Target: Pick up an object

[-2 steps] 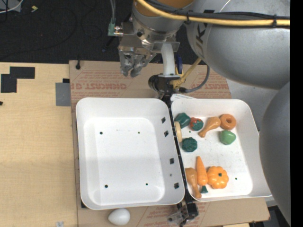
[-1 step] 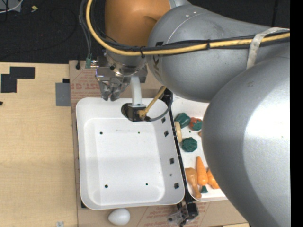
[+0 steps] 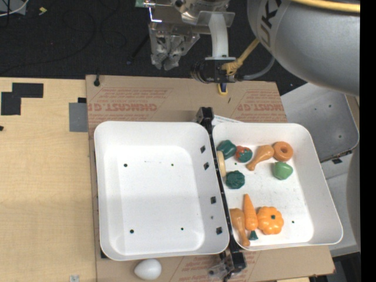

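White egg (image 3: 147,269) at near edge — toy foods (image 3: 258,184) in right bin, well below raised tool (image 3: 167,54); grip state unclear.

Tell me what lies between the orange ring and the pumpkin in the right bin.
In the camera view, a green pepper-like piece lies between the orange ring and the pumpkin, close under the ring; below it, bare white bin floor down to the pumpkin.

The cardboard sheet (image 3: 176,101) bears upside-down red print, seemingly "OHMCRAFT.CO"
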You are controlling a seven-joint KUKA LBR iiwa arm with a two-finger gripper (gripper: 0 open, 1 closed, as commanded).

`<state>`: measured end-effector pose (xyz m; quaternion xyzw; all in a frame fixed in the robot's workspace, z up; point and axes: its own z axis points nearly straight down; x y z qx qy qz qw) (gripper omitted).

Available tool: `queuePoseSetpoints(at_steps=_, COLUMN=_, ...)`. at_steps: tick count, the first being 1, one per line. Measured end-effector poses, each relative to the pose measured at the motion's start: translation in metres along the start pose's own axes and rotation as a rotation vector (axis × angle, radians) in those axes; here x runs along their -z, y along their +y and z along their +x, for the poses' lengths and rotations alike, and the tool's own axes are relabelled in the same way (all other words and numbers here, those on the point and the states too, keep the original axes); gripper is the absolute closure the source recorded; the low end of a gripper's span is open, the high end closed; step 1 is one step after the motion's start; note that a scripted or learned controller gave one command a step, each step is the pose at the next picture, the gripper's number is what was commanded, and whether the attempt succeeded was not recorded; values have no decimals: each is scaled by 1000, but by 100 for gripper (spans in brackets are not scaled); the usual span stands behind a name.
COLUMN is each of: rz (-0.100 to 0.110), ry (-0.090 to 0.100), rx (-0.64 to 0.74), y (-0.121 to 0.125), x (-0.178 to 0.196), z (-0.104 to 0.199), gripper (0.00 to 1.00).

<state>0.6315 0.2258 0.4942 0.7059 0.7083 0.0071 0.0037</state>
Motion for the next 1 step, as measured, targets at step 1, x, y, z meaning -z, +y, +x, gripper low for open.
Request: queuePoseSetpoints(at_steps=1, rz=28, ry=-9, rx=0, y=-37, x=-88, z=14, gripper=100)
